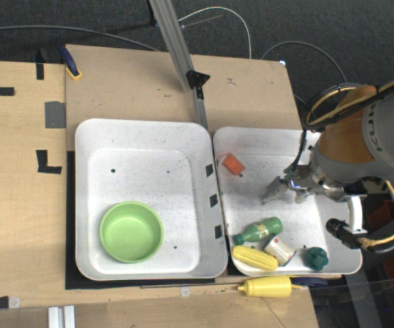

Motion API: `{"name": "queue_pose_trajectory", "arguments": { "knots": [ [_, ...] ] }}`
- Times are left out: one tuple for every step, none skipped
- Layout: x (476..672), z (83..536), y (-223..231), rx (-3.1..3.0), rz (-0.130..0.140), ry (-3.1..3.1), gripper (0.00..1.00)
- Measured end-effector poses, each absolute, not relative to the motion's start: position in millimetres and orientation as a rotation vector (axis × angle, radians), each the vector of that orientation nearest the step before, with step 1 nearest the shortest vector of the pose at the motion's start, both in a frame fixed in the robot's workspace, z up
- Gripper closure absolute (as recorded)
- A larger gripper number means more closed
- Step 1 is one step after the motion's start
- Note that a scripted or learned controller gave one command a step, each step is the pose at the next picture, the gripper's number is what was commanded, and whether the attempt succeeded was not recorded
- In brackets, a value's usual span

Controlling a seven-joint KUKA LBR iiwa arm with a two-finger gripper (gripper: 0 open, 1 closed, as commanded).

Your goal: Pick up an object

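My gripper (278, 186) hangs over the middle of the right bin (265, 149), open, with nothing between its fingers. An orange block (233, 164) lies to its upper left. Below it a green bottle (259, 230) lies on its side, and at the bin's front edge are a yellow corn cob (254, 257), a small white and brown cylinder (279, 249) and a dark green lump (315, 257). The gripper touches none of these.
The left bin (142, 142) holds a green bowl (131, 231) at its front left. A yellow bottle (267, 288) lies on the bench just in front of the right bin. A metal pole (174, 33) slants down to the bins' shared back edge.
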State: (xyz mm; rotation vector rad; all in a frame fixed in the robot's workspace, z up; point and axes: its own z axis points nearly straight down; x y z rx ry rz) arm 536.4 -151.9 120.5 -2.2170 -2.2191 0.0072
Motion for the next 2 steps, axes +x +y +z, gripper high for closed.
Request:
{"name": "queue_pose_trajectory", "arguments": {
  "knots": [
    [536.7, 89.0, -151.8, -2.220, 0.002, -2.223, 0.00],
    [536.7, 99.2, -151.1, -2.219, 0.001, -2.223, 1.00]
  ]
}}
